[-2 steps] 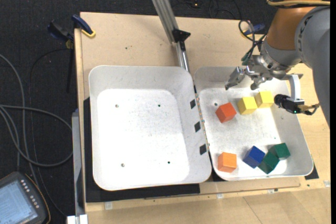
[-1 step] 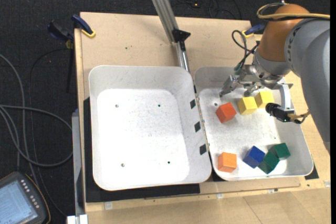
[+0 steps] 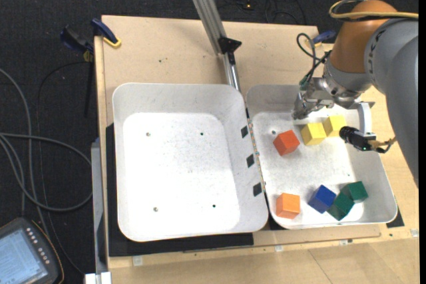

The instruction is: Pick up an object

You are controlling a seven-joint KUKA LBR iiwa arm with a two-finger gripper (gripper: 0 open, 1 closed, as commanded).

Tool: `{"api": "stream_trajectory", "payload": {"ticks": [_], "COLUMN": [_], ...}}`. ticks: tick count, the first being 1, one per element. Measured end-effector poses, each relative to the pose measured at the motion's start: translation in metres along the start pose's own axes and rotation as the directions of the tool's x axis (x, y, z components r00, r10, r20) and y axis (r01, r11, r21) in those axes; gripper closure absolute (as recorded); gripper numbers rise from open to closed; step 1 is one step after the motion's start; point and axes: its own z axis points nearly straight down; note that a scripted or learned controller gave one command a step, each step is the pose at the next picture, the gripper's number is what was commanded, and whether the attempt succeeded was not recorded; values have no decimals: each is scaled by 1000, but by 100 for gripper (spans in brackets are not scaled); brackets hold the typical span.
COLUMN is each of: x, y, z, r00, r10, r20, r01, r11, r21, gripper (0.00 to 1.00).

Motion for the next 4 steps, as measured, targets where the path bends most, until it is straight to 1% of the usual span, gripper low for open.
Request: {"api": "stream_trajectory", "payload": {"ticks": [1,2,3,4], "x": [-7,2,4,49], "y": [6,5,7,-6], "z": [-62,-113,-178,-174], "r00": [1000,1000,1000,1000], "r10": [3,0,1,-2], "r20": [1,0,1,-3], "r01": [-3,0,-1,2], "r11": [1000,1000,1000,1000], "r21": [-6,-5,-7,4], "gripper": [100,100,100,100]}}
